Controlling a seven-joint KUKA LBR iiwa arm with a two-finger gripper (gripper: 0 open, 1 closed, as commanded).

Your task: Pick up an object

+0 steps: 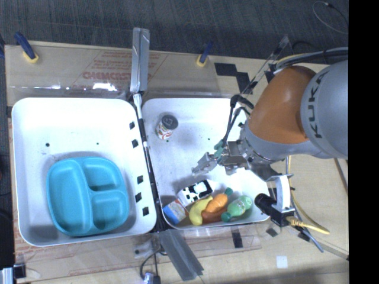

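Well, your gripper (204, 164) hangs over smooth white bin (189, 108) floor; jaw state you cannot tell. Rounded plastic fruit (216, 206) just below, can (166, 127) upper-left.

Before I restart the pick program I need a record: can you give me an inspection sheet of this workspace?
Surface: two white bins, left bin, right bin, on a bench.
Job's things: small can upright; toy food pile at the near wall.
Clutter: blue divided tray in left bin.
Grippers: gripper above right bin floor, nothing seen between its fingers.
Cables: cables along the arm.
Surroundings: blue clamps on the far edge.
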